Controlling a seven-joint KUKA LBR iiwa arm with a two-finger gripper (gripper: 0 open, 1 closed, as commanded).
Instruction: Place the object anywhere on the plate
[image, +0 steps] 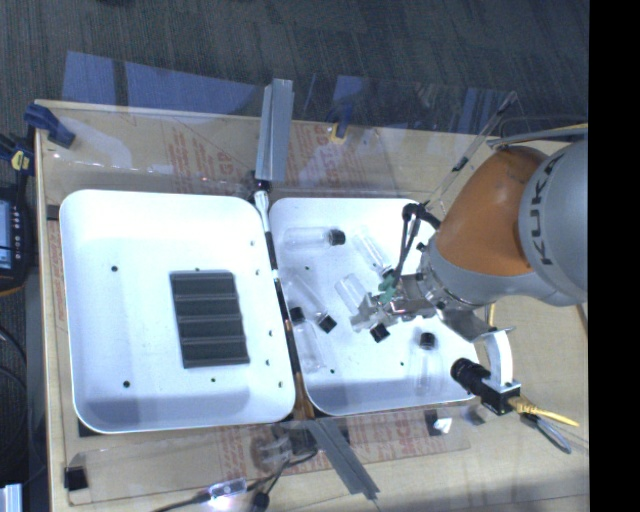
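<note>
arm (520, 225): its bulk is cut off at the right of the camera view, and it covers the right bin's (330, 395) far right corner and part of the right wall.
gripper (385, 312): small and tangled with wires and glare; how the jaws stand cannot be told, nor whether anything sits between them.
clear objects (350, 290): transparent against white, outlines mostly lost; their number and shape cannot be told.
dark caps (326, 322): too small to tell what they belong to.
device (10, 235): cut off by the left edge.
table (150, 150): front edge runs out of the bottom of the view.
</note>
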